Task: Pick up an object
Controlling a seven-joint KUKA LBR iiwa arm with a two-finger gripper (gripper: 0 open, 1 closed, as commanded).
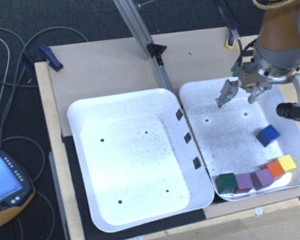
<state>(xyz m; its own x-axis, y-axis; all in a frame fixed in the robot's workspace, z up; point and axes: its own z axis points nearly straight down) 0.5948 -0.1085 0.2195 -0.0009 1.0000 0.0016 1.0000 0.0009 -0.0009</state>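
My big grey arm with the orange band comes in from the right side, up near the top. It bends down to my wrist. My two-finger metal gripper hangs under the wrist and points down and a bit to the left. My two grey fingers are spread apart, one on the left and one on the right. Nothing sits between them.

Grey arm — orange band, black cables, metal gripper.
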